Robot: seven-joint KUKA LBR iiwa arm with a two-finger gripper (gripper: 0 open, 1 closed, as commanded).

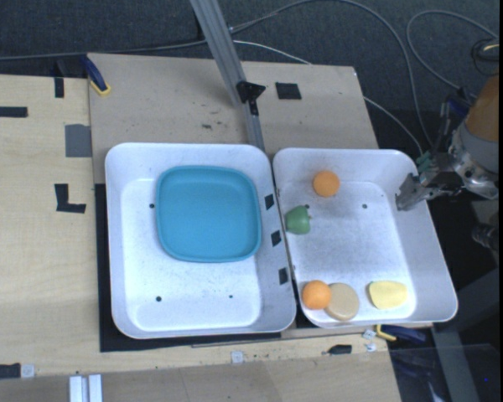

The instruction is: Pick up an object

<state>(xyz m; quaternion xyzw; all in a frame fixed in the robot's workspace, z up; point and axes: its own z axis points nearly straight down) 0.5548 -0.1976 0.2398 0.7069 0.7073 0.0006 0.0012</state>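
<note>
Camera view, looking down: gripper at right bin's right rim, above the wall, nothing seen between its prongs; whether spread or pressed together, impossible to tell. Inside that bin: orange ball near far wall, green object at left wall, second orange ball touching tan disc, yellow piece near them. Blue plate in left bin.

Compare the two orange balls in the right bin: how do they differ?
The upper orange ball lies alone near the bin's far wall; the lower orange ball sits at the near edge, pressed against a beige disc. The upper one looks slightly paler, the lower one more saturated. Both are round, similar in size, and rest in the right bin.
</note>
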